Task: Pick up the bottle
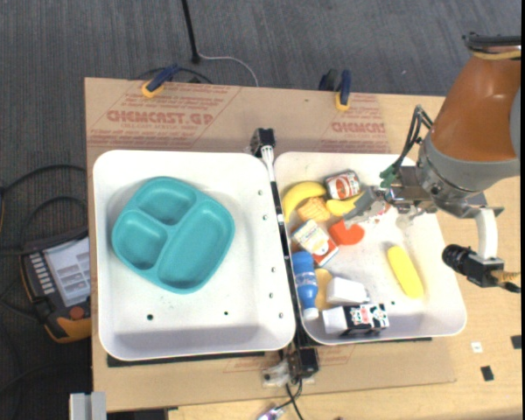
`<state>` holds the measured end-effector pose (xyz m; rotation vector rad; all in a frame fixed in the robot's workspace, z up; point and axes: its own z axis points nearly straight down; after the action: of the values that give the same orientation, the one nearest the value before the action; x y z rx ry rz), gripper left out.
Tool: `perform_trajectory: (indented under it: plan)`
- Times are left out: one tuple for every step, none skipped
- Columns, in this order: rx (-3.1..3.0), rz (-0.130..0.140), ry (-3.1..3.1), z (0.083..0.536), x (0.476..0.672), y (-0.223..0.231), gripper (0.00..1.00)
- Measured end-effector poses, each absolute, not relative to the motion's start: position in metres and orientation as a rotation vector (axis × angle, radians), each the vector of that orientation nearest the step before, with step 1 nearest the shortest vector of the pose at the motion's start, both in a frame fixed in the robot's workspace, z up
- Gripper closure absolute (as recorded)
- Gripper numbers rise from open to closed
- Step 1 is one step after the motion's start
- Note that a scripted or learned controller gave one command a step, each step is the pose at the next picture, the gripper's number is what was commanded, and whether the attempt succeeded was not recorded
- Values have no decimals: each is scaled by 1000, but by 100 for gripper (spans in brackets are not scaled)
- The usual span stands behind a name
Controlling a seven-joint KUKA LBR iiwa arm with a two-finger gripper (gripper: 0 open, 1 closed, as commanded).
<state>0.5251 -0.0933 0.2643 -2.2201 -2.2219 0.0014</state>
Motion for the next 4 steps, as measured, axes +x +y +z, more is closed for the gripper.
perform_trajectory:
  plan:
    - [-2121,4,-2312,183,483,10,0]
    - [-2165,3,-2274,184,495,48,0]
    - [-2406,4,-2019,184,483,-15,0]
    - [-2531,4,-1858,184,483,36,0]
